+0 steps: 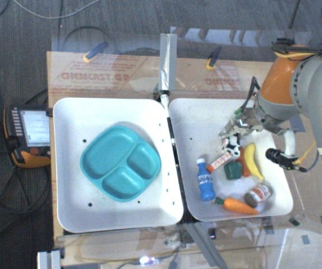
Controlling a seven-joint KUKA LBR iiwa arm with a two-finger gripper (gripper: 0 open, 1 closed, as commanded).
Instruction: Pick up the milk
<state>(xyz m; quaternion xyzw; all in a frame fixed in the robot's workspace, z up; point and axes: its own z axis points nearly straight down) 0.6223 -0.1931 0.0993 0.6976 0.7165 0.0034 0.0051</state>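
The milk point(232, 145) is a small white carton with black cow patches, standing in the right bin point(194, 122) near its middle. My gripper point(235, 129) hangs right over the carton's far side, at the end of the grey arm with the orange band point(281, 80) that comes in from the right. From this angle the gripper body hides the carton's top, and I cannot tell whether they touch.
Around the milk lie a red-and-white tube point(221, 161), a banana point(252, 160), a green block point(233, 170), a blue bottle point(206, 180), a carrot point(240, 206) and a can point(258, 194). A teal divided plate point(122, 162) sits in the left bin point(71, 122).
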